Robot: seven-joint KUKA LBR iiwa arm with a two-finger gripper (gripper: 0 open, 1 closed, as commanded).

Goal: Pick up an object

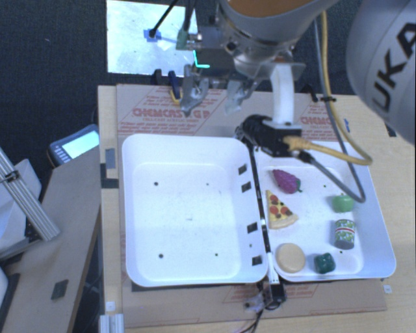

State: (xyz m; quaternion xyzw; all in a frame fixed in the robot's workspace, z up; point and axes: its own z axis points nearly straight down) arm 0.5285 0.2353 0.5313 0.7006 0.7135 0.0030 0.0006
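Gripper (211, 96) high at top centre, above the far edge of the table (110, 195), beyond both bins; fingers (193, 97) spread apart, nothing between them, so open & holding nothing. Grey arm w/ orange band (279, 6) entering from upper right; yellow cable (331, 151) looping down over the far part of the right bin. Left bin (140, 156) w/ bare white floor, a few small dark dots. Right bin (383, 260) w/ all the pickable items: purple grape-like piece (286, 180) near the far side, just below the black cable mount (270, 135); pizza slice (280, 211) close to the centre divider; green round piece (343, 203) toward the right wall; small can (344, 233) upright just below it; tan round cookie-like disc (290, 257) at the near edge; dark green block (324, 263) just right of the disc. None touching the gripper; all well apart from it. Cardboard sheet (156, 112) w/ red lettering under the bins.
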